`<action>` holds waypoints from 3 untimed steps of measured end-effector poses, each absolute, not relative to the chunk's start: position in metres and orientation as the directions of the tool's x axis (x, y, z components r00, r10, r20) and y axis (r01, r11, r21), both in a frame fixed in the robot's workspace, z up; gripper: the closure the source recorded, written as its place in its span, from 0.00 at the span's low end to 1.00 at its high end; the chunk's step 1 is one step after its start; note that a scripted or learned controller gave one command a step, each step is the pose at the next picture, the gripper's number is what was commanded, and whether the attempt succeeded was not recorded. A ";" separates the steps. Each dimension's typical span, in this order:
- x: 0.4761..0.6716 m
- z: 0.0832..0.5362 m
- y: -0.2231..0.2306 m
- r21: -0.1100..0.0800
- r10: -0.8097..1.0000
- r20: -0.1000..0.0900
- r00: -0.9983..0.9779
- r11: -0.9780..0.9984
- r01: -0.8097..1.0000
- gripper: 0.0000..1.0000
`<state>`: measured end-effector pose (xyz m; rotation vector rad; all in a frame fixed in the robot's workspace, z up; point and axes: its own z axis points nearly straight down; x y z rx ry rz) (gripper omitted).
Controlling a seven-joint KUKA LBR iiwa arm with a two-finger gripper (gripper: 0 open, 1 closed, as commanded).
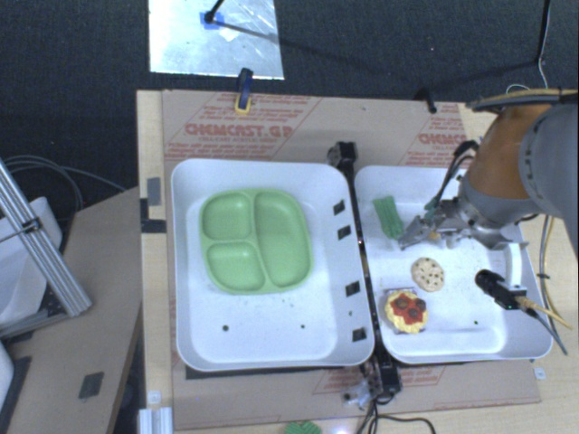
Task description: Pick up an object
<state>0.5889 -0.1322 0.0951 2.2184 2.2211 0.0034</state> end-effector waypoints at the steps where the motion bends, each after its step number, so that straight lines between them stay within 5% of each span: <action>1: 0.513 0.083 -0.115 -0.006 1.000 0.003 0.000 0.000 1.000 0.00; 2: 0.485 0.084 -0.088 -0.002 1.000 0.002 -0.001 0.001 1.000 0.00; 3: 0.488 0.095 -0.091 0.006 1.000 -0.002 0.000 0.000 1.000 1.00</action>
